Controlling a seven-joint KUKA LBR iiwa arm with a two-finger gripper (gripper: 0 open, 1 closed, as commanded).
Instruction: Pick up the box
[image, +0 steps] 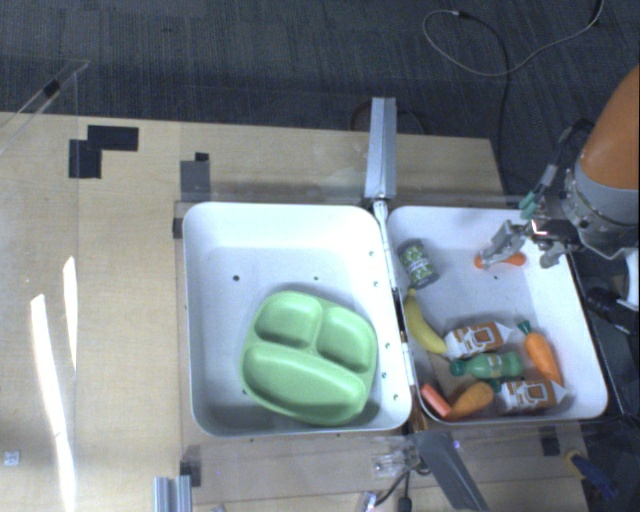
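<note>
Well, we see our gripper with fingers apart, holding nothing, and the box sits well below it near a banana.

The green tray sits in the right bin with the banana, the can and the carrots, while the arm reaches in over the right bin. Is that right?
Not quite. The camera view shows the green tray alone in the left bin. The banana, can and carrots lie in the right bin, and the arm does reach in over it.
</note>
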